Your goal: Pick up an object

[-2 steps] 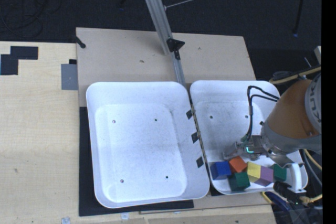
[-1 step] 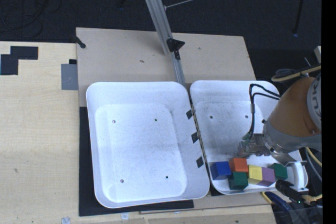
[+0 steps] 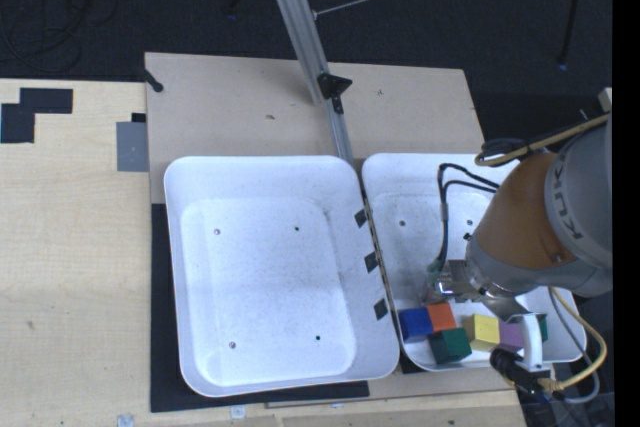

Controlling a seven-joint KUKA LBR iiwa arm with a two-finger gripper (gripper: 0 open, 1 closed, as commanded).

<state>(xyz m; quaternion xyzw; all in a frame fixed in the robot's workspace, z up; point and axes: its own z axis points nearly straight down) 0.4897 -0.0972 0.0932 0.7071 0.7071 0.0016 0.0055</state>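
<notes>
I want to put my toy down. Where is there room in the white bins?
The left bin shows bare white floor from wall to wall. In the right bin, the far half, next to the divider, is free. Its near corner is crowded: blue cube, orange cube, green cube, yellow cube, and the arm above them.

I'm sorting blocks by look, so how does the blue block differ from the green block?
The blue block sits against the right bin's left wall; the green block lies nearer the front rim, further right. Blue is bright; green is dark. Blue touches the orange block; green sits below orange. Both are small cubes.
</notes>
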